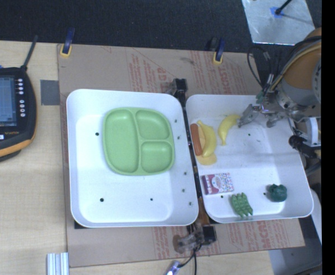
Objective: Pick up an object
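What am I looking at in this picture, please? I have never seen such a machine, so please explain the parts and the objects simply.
This is one picture, taken by a camera fixed above a bench and looking down at a slant. The grey and orange shape at the right edge is a robot arm. Its gripper, the part that grasps, hangs over the back of the right white bin; I cannot tell whether it holds anything. In that bin lie a yellow banana, a toy hot dog on something yellow, a small printed packet, a light green toy and a dark green object. The left white bin holds a green divided plate. At the far left of the bench is a handheld control screen.
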Tool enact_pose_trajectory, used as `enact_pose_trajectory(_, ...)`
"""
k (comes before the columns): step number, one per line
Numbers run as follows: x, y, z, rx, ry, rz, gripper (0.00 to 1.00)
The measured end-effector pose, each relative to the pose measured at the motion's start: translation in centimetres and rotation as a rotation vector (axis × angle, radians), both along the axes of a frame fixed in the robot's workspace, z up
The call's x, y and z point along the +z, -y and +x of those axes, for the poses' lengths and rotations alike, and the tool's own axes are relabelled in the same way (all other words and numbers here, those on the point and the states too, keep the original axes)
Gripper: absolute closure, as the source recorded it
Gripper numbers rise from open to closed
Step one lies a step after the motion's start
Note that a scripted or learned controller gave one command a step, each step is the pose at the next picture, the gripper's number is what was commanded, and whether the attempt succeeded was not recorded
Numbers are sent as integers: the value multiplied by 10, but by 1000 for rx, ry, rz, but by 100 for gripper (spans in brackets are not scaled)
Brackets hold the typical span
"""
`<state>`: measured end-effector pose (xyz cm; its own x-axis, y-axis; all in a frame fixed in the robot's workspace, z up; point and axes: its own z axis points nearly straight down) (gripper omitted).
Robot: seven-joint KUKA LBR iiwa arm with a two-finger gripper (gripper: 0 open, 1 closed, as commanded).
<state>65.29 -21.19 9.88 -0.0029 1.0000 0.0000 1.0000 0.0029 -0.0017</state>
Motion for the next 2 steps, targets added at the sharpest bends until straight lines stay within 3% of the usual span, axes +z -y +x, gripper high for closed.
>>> enact_pose_trajectory(1, -7, -55, -46, 4, -3, 0, 0)
enact_pose_trajectory(2, -6, -67, 4, 0, 0, 0, 0)
